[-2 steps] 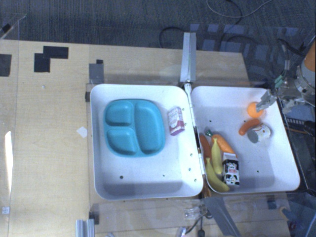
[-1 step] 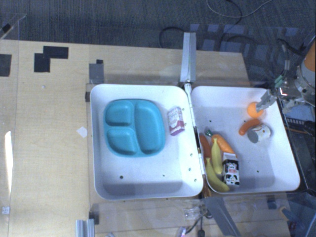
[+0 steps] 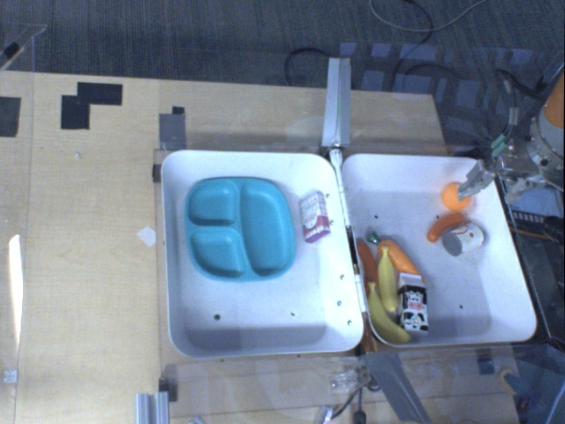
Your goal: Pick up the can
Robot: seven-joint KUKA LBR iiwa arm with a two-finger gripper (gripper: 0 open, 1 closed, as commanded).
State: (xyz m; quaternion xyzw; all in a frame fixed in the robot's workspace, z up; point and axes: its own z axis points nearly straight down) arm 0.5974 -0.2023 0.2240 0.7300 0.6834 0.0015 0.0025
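Gripper [image 3: 481, 179] at 2 o'clock in the right bin [image 3: 494, 325], just above an orange ball [image 3: 454, 198]; open or closed, cannot tell from this angle. Nothing seen held.

Farthest left, on the bench [image 3: 88, 237], dark patches at 11 o'clock. Next, the left bin [image 3: 256, 329], with a blue divided plate [image 3: 240, 228] near its middle. At 3 o'clock from the plate, close beside it but apart, the can [image 3: 313, 216], white and maroon, lying close to the bin's right wall.

Across the divide, at 8 o'clock in the right bin, a banana [image 3: 384, 300] along the left wall, touching a small black-and-white carton [image 3: 413, 308]. Toward 1 o'clock from those, an orange sausage shape [image 3: 443, 228] touching a grey cylinder [image 3: 463, 239], both at 6 o'clock from the ball.
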